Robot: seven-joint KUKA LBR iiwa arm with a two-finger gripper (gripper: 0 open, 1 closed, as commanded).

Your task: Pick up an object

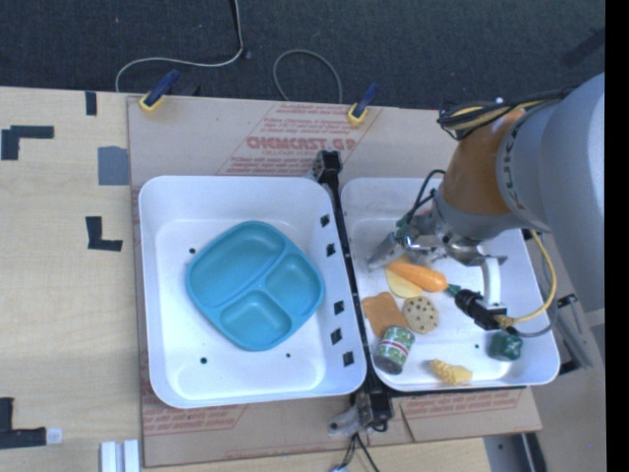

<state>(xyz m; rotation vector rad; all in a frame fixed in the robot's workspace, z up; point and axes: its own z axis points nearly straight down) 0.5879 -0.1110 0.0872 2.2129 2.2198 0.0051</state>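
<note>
My gripper (405, 247) hangs low in the right bin (373, 200), at its upper middle, under the grey wrist with the orange band (479, 170). Just below it lies an orange carrot (421, 275) on a pale yellow piece (401, 284). A chocolate-chip cookie (421, 314) and a brown toast slice (380, 312) lie lower down. A small green-labelled can (394, 348) sits near the front left corner. A yellow crinkled piece (449, 370) and a dark green object (507, 344) lie along the front.
The left bin (162, 264) holds a blue divided plate (256, 284). A black divider rail (337, 254) runs between the bins. A yellow cable (543, 298) and black connector (479, 308) trail from the wrist over the right bin.
</note>
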